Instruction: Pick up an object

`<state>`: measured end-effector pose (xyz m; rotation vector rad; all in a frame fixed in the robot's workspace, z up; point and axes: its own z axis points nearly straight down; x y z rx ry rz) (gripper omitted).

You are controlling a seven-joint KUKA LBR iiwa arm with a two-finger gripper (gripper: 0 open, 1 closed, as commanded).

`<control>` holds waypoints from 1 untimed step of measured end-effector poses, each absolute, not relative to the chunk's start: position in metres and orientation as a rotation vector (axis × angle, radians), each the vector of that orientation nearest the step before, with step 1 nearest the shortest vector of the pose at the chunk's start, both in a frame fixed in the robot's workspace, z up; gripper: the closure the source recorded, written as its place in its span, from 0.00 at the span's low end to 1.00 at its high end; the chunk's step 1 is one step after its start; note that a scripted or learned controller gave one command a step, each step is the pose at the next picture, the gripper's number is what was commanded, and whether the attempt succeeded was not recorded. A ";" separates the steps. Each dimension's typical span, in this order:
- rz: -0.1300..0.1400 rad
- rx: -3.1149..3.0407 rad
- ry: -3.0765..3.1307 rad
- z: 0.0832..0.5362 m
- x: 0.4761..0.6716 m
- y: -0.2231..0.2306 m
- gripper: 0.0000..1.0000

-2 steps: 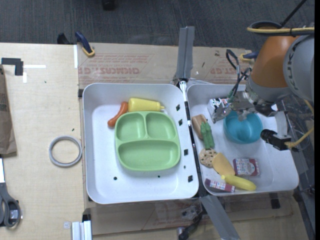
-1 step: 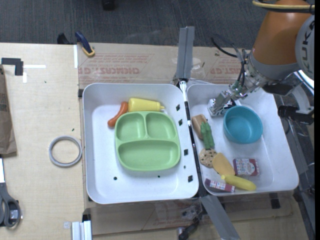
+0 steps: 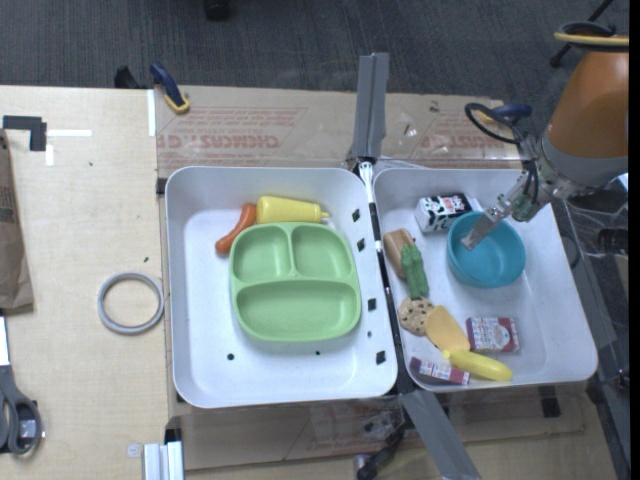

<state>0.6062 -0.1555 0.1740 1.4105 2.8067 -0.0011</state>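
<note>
My gripper point(image 3: 492, 222) hangs over the far rim of the blue bowl point(image 3: 489, 258) in the right bin point(image 3: 560, 298), reaching in from the upper right below the orange band. Nothing shows in its grasp. A black-and-white cow-patterned box point(image 3: 443, 211) lies just left of it. Further left in that bin are a brown bread piece point(image 3: 398, 244), a green toy point(image 3: 415, 272), a cookie point(image 3: 413, 314), a yellow piece point(image 3: 467, 354) and a red-and-white packet point(image 3: 494, 334).
The left bin point(image 3: 195, 308) holds a green divided plate point(image 3: 295, 280), a yellow piece point(image 3: 290, 209) and an orange carrot point(image 3: 235, 230). A grey divider post point(image 3: 371, 108) stands between the bins. A tape ring point(image 3: 131, 301) and scissors point(image 3: 18, 423) lie on the bench at left.
</note>
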 end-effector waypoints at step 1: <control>-0.006 1.855 2.535 0.099 0.660 -0.145 0.00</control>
